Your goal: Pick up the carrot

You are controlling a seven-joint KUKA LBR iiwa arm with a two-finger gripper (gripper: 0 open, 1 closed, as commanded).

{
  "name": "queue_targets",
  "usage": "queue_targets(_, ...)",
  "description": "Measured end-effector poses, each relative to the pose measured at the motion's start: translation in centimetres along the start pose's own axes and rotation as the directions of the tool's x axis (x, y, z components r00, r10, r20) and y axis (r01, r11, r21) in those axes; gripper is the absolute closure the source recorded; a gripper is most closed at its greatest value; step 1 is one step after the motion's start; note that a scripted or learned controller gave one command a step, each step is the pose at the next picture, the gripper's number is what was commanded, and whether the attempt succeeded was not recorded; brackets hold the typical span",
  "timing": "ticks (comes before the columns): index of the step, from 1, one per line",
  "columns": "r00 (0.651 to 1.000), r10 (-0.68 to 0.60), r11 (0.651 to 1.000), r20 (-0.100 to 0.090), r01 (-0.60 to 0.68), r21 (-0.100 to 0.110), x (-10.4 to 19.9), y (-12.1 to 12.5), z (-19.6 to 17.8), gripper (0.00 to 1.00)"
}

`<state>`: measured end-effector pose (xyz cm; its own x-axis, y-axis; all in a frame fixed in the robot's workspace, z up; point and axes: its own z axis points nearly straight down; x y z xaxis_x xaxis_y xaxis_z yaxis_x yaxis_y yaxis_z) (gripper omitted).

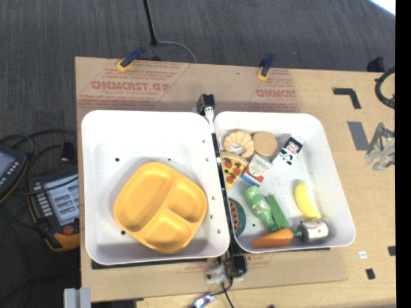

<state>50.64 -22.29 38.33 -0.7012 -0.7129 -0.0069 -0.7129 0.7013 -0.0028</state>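
Tool target: carrot (273,239); orange, tapered (lying flat); right-hand bin (334,172), near rim

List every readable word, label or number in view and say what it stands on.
"CHEMCAST GP", red print on the brown board behind the left bin.
The same print, partly legible, behind the right bin.
Labels on the small cartons and the can: too small to read.

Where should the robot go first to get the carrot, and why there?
Probably it should reach over the near edge of the right bin and come down on the carrot. The carrot lies flat by the front wall, its thick end close against a small can and green toys just behind, so a straight-down approach on its middle seems safest.
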Motion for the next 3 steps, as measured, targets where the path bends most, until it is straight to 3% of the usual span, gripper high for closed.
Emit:
queue_targets(1, 0.991, -0.131, 0.991, -0.004, 0.131, -0.005, -3.3, -2.3, 11.1, 1.0)
queue_targets(2, 0.991, -0.131, 0.991, -0.004, 0.131, -0.004, -3.3, -2.3, 11.0, 0.0)
queue_targets(3, 0.999, -0.042, 0.999, -0.006, 0.042, -0.004, -0.1, -0.1, 28.6, 0.0)
